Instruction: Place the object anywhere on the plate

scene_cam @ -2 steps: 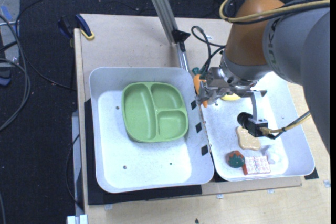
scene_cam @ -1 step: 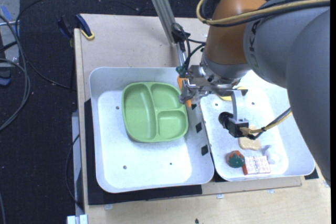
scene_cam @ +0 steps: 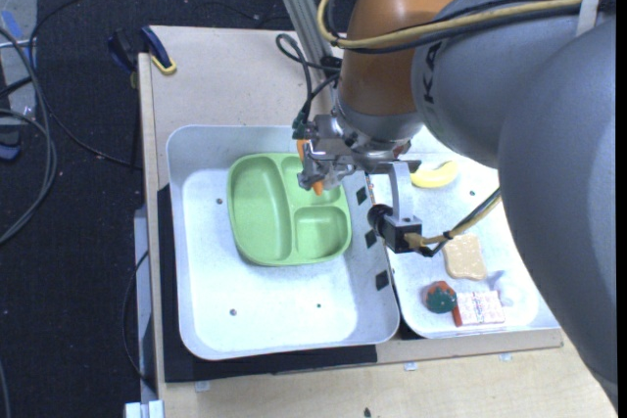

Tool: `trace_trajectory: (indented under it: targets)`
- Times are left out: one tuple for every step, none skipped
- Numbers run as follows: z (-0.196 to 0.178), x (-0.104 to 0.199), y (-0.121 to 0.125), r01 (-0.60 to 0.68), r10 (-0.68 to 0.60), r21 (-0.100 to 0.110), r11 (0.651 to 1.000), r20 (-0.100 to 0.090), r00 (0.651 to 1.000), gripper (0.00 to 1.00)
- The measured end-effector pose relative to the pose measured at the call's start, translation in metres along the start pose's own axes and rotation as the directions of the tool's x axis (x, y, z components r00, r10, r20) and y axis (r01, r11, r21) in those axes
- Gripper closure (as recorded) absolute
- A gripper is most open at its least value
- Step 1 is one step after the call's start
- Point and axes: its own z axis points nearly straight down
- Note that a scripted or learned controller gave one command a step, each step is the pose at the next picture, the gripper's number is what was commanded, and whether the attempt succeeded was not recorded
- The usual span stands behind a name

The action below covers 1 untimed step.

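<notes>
Two white bins (scene_cam: 196, 308) on bench, arm bent over green plate (scene_cam: 284, 210), pincer (scene_cam: 315, 173) pinching orange object (scene_cam: 316, 181).

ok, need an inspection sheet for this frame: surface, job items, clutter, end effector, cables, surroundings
Surface: wooden bench with two white bins, left bin and right bin.
Job items: green divided plate in left bin; small orange object at end effector, over the plate's upper right part.
Clutter: yellow piece, tan piece, red-green item, small box in right bin.
End effector: fingers unclear.
Cables: yellow cable along arm; black cables on floor.
Surroundings: dark floor.
</notes>
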Motion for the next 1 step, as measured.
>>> trace_trajectory:
  targets:
    - [0.0004,-0.0033,-0.0001,-0.005,0.005,0.002,1.000,0.001,1.000,0.00]
